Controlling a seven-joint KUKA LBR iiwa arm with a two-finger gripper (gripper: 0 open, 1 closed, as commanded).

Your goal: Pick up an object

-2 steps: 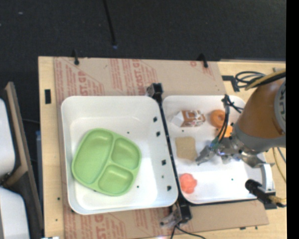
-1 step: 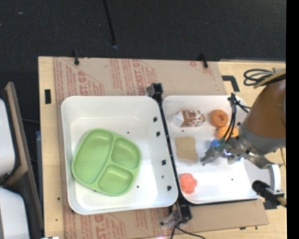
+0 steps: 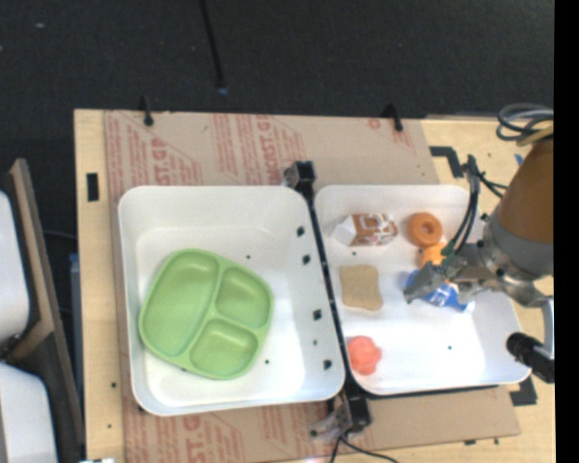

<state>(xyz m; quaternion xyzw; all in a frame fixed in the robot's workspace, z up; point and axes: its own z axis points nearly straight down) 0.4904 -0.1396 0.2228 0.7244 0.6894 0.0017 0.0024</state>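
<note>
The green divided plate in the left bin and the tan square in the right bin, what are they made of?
The green divided plate looks like moulded plastic: even colour, a soft sheen, rounded compartments. The tan square looks matte and slightly rough, perhaps foam or a toy bread slice; the picture is too coarse to tell.

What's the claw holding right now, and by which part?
Cannot be told. The claw sits low in the right bin, over a blue thing beside the tan slice, but the view is too blurred to show a hold.
</note>
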